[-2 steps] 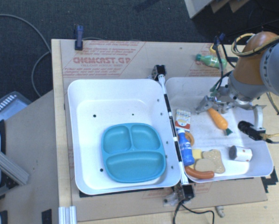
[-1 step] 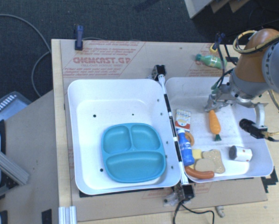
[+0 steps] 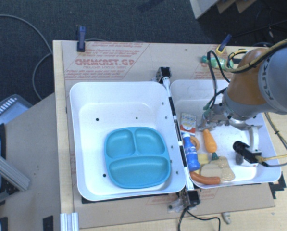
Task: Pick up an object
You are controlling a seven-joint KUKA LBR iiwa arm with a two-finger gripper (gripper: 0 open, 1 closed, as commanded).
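Note:
The right bin [image 3: 193,88] holds several small objects along its left side. An orange carrot [image 3: 209,140] lies near the middle, with a blue, white and red tube [image 3: 189,147] to its left. At the front are a reddish sausage [image 3: 205,179] and a tan bread slice [image 3: 220,170]. My gripper [image 3: 209,122] hangs low in this bin, just behind the carrot's top end and beside the tube's red-and-white end. The wrist body hides the space between the tips, and nothing visibly sits there.
The left bin [image 3: 85,93] holds a blue divided plate [image 3: 136,156] at its front. The grey arm with its orange band [image 3: 249,81] covers the right bin's back right. A black connector [image 3: 244,153] and cables hang over that bin's right side.

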